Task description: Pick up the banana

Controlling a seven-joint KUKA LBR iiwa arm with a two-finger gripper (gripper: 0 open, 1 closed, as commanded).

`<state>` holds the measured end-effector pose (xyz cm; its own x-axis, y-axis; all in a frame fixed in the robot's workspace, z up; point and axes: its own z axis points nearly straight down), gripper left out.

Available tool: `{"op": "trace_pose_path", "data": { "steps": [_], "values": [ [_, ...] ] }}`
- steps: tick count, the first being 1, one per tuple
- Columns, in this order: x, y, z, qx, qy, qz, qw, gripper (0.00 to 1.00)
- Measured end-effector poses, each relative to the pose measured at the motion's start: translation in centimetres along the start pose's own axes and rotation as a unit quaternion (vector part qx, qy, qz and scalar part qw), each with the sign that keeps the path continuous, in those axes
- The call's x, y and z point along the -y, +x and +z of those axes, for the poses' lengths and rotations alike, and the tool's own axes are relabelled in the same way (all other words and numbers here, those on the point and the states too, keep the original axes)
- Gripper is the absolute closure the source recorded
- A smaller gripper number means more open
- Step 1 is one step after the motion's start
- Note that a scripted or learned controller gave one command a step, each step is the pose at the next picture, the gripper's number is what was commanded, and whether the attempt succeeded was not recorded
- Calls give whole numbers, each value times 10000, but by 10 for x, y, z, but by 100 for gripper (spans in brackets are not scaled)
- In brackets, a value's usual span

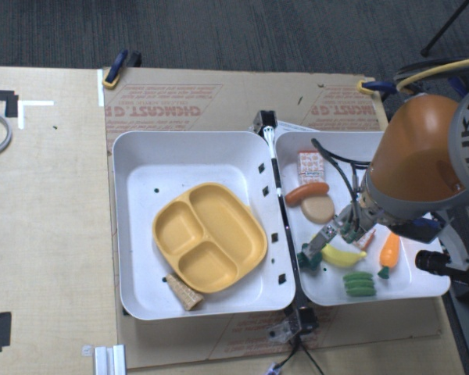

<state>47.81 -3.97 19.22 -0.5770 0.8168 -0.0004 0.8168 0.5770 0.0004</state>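
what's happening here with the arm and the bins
A grey and orange arm reaches into the right bin, its tool low over the banana. The banana lies in the bin among a sausage, a carrot and a green vegetable. The left bin holds a yellow divided plate.

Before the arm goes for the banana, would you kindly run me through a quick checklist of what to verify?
1. Banana located, in the right bin, near its front: ok.
2. Gripper over the right bin, just above and left of the banana: ok.
3. Banana between the fingers: cannot tell.
4. Neighbours apart from the banana: not ok; the green vegetable and carrot lie close.
5. Yellow plate out of the way, in the left bin: ok.
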Motion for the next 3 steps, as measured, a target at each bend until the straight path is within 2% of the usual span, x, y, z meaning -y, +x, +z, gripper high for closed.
{"op": "trace_pose_path", "data": {
  "steps": [1,2,3],
  "values": [
    [0,0,0,1,-1,-3,10000,0],
    [57,-83,98,25,-12,190,9998,0],
    [-8,-86,87,0,3,1655,9862,0]
  ]
}}
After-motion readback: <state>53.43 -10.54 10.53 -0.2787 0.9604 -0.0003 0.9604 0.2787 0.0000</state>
